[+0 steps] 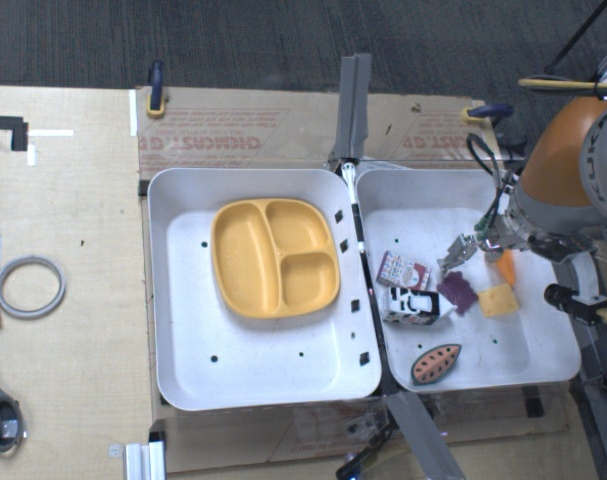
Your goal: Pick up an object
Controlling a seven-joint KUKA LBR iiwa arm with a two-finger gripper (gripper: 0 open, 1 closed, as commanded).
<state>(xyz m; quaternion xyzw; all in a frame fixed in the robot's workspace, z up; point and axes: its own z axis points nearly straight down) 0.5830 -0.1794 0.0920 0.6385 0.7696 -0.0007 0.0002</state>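
My gripper [460, 253] hangs over the right bin [543, 368], in its upper middle, with the grey arm and orange band behind it to the right. Just below it lies a small purple object [459, 292]. An orange piece [505, 267] sits right of the gripper, and a yellow block [499, 301] lies below that. Left of the gripper rests a red and white packet [401, 269], with a black and white carton [413, 307] under it. A brown oval object [435, 363] lies near the bin's front. I see nothing held.
The left bin [183, 368] holds a yellow divided plate [276, 258]. A metal divider [353, 118] runs between the bins. On the wooden bench at far left lie a grey ring [28, 286] and scissors [1, 418].
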